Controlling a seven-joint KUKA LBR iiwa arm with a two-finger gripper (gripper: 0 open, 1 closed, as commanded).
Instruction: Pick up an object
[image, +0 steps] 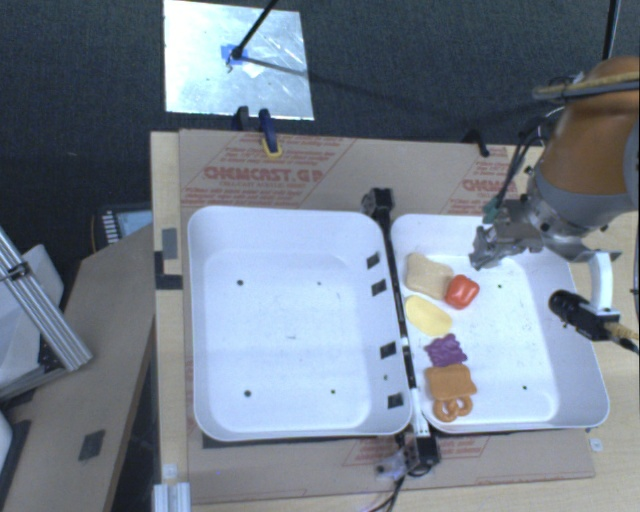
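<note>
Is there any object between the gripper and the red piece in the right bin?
Nothing visible stands between them. The gripper hangs over the right bin, just up and right of the red piece, with bare white floor in the gap. The beige piece touches the red piece on its left, away from the gripper.

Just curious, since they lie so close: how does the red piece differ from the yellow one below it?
The red tomato-like piece is small, rounded and glossy; the yellow piece is larger, flatter, oval and dull. The red one touches the tan bread-like piece; the yellow one lies just above the purple grapes. Both are toy foods in the right bin.
</note>
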